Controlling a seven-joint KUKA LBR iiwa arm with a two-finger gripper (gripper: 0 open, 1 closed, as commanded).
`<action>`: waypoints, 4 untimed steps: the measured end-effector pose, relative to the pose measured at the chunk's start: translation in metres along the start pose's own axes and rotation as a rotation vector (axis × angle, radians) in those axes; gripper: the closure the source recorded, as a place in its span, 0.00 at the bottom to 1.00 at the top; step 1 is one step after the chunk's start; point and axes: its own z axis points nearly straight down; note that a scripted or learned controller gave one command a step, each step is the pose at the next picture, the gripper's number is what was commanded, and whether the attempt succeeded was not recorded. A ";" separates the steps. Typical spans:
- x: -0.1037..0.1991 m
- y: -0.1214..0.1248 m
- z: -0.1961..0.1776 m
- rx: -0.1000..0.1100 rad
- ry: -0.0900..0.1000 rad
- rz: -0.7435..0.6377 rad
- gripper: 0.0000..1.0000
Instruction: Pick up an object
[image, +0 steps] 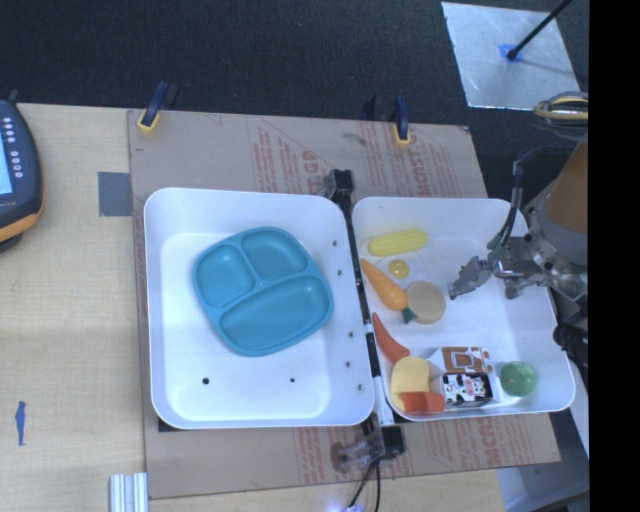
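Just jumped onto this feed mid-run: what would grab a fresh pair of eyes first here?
The big blue divided plate lying in the left bin stands out most. Next comes the cluster of small items in the right bin: a yellow corn cob, an orange carrot and a green ball. The gripper hangs over that bin's right part.

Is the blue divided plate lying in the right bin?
No, the blue divided plate lies in the left bin, alone there.
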 end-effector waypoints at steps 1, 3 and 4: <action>0.049 0.011 0.068 0.005 0.002 -0.006 0.00; 0.009 0.091 0.101 -0.005 -0.002 0.002 0.00; 0.022 0.029 0.103 0.006 0.001 0.001 0.00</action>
